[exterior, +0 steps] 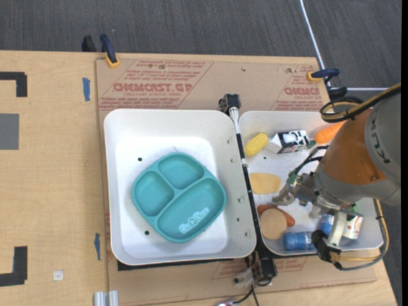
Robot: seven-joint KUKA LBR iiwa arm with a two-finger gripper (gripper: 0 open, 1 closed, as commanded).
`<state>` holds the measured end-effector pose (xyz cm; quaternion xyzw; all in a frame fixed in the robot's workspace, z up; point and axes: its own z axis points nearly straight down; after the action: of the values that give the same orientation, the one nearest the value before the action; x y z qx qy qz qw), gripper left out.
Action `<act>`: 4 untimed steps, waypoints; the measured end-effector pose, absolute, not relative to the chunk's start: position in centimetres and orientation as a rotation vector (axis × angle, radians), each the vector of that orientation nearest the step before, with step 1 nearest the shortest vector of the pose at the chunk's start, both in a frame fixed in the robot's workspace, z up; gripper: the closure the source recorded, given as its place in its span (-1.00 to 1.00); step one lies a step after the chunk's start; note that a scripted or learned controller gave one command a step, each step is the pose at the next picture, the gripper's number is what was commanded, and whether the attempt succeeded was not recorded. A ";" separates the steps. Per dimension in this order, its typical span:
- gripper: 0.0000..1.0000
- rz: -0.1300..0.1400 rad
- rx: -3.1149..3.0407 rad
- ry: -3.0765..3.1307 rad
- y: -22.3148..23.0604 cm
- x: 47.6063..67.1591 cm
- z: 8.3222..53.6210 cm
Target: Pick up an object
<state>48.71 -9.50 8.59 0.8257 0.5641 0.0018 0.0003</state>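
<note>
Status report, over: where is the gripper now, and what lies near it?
Gripper low over right bin, nothing seen held. Tan disc beside it. Blue can, corn nearby. Teal plate in left bin.

The surface (44,171) is light wood-coloured board, filling the frame's left and centre below a dark carpeted floor (191,11) along the top. On it lies a brown sheet (166,81) printed with red lettering, held at its upper corners by a yellow clamp (109,51) on the left and a blue clamp (324,75) on the right. Two shallow white bins rest on that sheet side by side: the left bin (121,171) at centre, the right bin (255,123) towards the frame's right. Black tape marks (16,83) and short blue tape strips (86,89) sit on the bare board at left.
</note>
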 end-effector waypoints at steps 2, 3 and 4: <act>-1.00 0.001 2.435 1.986 -11.4 48.1 8.6; -1.00 0.001 2.378 2.050 -17.2 57.0 8.5; -1.00 -0.018 2.475 1.957 -18.2 63.8 10.3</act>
<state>63.80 -18.15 10.30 0.7845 0.6201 -0.0056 -0.0069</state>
